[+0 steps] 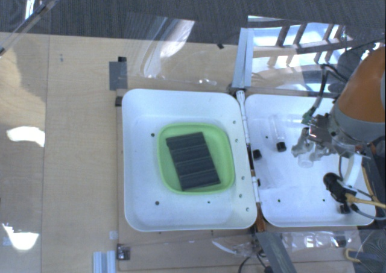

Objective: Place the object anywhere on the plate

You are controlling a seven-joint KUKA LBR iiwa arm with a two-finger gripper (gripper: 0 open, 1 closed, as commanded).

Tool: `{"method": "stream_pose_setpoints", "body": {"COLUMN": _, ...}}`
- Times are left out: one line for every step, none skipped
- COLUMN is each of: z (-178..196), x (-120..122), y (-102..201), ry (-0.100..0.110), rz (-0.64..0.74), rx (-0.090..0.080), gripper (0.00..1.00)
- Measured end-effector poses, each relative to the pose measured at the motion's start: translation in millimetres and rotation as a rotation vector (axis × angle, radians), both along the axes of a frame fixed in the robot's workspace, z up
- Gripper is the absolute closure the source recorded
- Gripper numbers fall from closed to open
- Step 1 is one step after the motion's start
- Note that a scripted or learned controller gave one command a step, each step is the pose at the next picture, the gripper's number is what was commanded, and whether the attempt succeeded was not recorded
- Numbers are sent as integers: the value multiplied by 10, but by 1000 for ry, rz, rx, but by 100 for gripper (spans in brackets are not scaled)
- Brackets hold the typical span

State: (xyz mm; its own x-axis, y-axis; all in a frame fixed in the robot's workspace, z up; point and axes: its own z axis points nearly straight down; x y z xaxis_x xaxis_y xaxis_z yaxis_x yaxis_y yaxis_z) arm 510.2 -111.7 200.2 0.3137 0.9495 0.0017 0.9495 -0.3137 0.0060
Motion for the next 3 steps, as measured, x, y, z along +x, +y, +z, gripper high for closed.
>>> {"method": "stream_pose_setpoints", "body": {"z": -127, "x": 4, "y": 973, "ry": 2, "rz": 30, "rx": 1, "gripper": 100}}
{"method": "stream_pose_setpoints", "body": {"z": -155, "x": 331, "y": 1846, "ry": 2, "rz": 139, "rx": 1, "gripper": 100}}
{"method": "stream_pose_setpoints", "body": {"z": -153, "x": 332, "y": 1845, "ry": 2, "rz": 139, "rx": 1, "gripper": 0}}
